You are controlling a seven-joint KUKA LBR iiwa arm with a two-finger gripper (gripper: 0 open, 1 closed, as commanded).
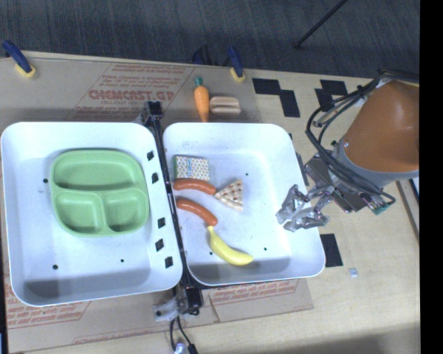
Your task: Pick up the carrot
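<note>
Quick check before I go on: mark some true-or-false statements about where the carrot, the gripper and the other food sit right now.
1. The carrot lies inside the right bin. False: it lies on the bench beyond that bin's far rim.
2. The gripper is at the right bin's right edge. True.
3. The banana lies in the green tray. False: it lies in the right bin.
4. The green tray sits in the left bin. True.
5. The gripper holds the carrot. False: they are far apart.
</note>
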